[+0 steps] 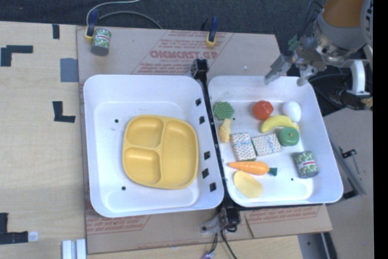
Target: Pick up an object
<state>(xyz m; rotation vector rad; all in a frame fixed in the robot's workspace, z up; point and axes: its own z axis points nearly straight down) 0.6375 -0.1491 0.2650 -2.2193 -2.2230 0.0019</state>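
Two white bins (97,130) side by side; gripper (290,73) spread open, holding nothing, above right bin's toy food (267,145)

Right white bin (321,130), contents: red tomato (262,110); white egg (292,111); yellow banana (277,123); green round piece (289,136); two patterned square blocks (254,145), touching; orange carrot (248,167), lying flat; pale yellow chip (248,185); green-labelled can (305,164); green broccoli-like piece (223,110).

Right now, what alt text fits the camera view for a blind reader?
The grey arm's open hand hovers over the right white bin's far rim, holding nothing. That bin holds small toy foods; the left white bin holds a yellow divided plate.
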